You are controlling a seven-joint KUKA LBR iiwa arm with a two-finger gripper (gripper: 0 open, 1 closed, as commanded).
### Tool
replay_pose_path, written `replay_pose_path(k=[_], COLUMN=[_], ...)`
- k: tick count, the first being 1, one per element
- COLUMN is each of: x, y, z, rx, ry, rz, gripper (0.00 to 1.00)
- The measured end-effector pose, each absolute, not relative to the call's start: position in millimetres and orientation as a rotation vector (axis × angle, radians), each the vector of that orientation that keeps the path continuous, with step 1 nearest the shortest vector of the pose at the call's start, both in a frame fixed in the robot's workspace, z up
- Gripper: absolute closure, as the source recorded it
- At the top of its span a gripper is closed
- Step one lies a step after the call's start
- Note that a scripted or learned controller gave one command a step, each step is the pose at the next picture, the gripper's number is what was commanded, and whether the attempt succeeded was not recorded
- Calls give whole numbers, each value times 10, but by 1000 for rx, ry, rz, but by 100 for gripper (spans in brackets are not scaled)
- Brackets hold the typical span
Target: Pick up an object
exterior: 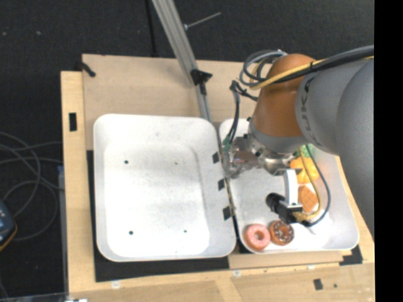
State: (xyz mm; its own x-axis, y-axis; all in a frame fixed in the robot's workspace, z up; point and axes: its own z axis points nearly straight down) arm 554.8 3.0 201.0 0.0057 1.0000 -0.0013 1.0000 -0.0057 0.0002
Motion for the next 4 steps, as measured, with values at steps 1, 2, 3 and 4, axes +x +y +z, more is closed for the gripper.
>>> replay_pose_path(k=[1, 2, 3, 4], x=[6006, 5880, 5740, 5705], y=[134, 555, 437, 319], z=[2005, 2569, 1982, 2008], rx=[2221, 2216, 2225, 2222], ry=[2221, 2223, 2221, 2219], rz=[2, 7, -6, 0], gripper=[100, 100, 100, 100])
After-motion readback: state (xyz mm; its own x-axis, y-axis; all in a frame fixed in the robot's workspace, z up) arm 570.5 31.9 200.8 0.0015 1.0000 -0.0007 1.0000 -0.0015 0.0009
